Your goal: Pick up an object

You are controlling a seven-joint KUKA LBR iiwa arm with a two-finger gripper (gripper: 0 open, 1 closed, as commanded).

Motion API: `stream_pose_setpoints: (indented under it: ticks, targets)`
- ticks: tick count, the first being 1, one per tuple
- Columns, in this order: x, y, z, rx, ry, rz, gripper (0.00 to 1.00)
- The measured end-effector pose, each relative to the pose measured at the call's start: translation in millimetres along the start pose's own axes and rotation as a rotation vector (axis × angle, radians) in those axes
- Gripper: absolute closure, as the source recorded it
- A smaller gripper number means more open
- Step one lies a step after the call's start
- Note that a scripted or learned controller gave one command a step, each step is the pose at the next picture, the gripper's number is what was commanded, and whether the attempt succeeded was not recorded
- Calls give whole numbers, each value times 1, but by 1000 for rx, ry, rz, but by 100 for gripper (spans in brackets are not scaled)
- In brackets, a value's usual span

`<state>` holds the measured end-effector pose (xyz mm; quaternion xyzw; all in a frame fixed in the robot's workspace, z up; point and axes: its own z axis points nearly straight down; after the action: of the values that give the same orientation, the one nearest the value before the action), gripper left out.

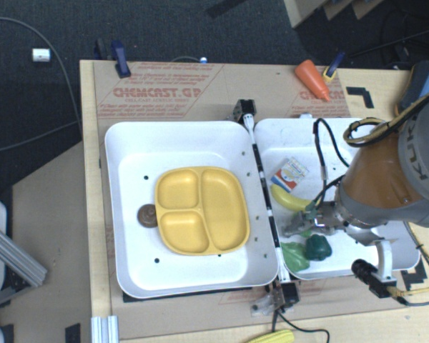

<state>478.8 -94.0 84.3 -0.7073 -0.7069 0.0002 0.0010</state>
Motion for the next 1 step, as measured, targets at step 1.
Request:
stream_pose_setpoints:
  ticks: [1]
  targets:
    - [-42, 109, -1, -3, -2, -1, 0]
